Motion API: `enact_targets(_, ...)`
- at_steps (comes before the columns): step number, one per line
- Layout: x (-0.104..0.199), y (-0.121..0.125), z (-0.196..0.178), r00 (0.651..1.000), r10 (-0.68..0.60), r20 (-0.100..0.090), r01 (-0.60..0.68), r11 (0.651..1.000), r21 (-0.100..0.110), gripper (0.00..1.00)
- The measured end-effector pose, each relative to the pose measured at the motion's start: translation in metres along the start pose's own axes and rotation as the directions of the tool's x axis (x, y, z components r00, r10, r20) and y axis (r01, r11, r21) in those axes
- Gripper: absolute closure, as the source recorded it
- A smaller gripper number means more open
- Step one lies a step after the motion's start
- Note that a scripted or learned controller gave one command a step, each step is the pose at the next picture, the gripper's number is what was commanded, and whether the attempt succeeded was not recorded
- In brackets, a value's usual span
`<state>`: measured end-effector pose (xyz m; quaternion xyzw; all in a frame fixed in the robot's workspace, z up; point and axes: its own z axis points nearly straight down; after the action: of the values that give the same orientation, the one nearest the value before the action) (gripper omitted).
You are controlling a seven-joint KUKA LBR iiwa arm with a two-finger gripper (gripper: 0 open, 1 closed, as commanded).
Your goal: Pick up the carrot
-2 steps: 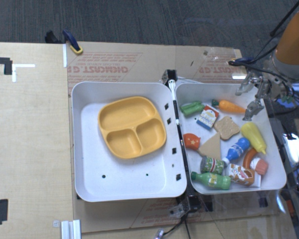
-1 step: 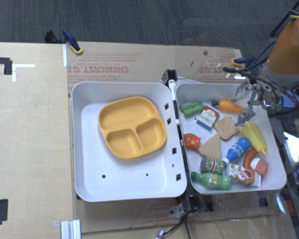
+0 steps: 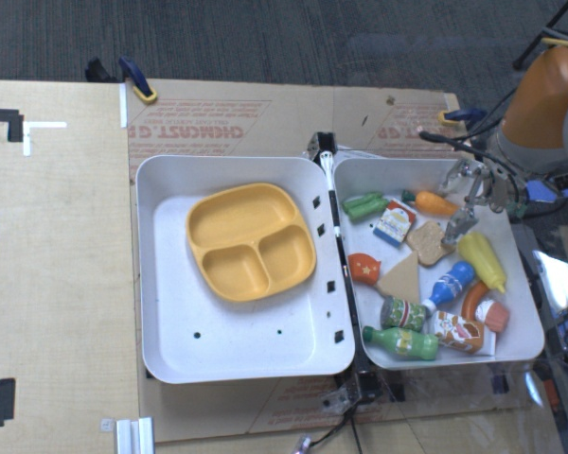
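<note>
The carrot [image 3: 435, 203] is orange with a small green top and lies near the back of the right bin [image 3: 525, 348], pointing left. My gripper [image 3: 467, 206] hangs just to the right of the carrot's thick end, above a brown cookie [image 3: 428, 241] and a yellow bottle [image 3: 483, 259]. The grey arm with its orange band [image 3: 540, 102] comes in from the right. Nothing is seen lifted off the bin floor.
Crowding the right bin are a green vegetable [image 3: 364, 205], a small carton [image 3: 394, 223], a red tomato [image 3: 364, 268], a tan wedge [image 3: 402, 277], a blue bottle [image 3: 452, 285], a can [image 3: 402, 312] and a green bottle [image 3: 402, 343]. The left bin [image 3: 161, 348] holds a yellow divided plate [image 3: 253, 239].
</note>
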<state>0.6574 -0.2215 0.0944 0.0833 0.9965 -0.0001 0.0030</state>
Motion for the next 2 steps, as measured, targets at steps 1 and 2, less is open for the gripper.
enact_targets(1,0.001,-0.001,-0.014,0.981,0.196,0.002,-0.196,0.981,0.001,0.0)
enact_targets(2,0.007,-0.001,0.0,0.965,0.262,0.0,-0.262,0.965,0.0,0.0)
